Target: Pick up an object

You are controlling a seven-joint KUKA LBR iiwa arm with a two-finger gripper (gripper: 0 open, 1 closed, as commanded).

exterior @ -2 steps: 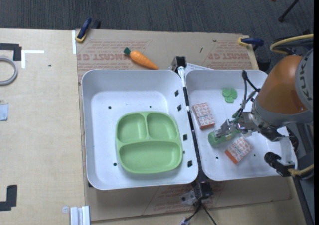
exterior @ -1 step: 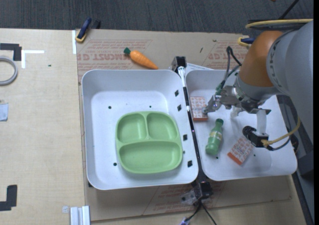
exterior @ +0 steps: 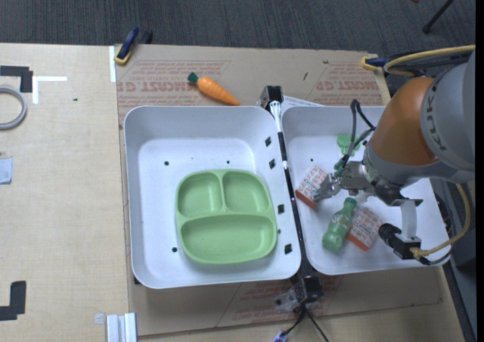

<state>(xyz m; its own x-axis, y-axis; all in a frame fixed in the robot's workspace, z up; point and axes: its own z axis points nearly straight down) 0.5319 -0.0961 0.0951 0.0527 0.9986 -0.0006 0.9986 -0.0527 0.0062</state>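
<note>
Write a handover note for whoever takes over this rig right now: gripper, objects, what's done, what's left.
Gripper: low in the right bin, by the packet and just above the green bottle; nothing visibly held.
Right bin: packet on the left, bottle lying near the middle, a second packet beside the bottle.
Left bin: green divided plate.
Toy carrot lies on the cardboard behind the bins.
Done: arm is down among the objects.
Left: grasp one and lift it.

Pincer [exterior: 333,186] low in right bin [exterior: 318,125] — beside green bottle [exterior: 338,223], snack packet [exterior: 311,184]; green plate [exterior: 225,216] in left bin [exterior: 151,181].
</note>
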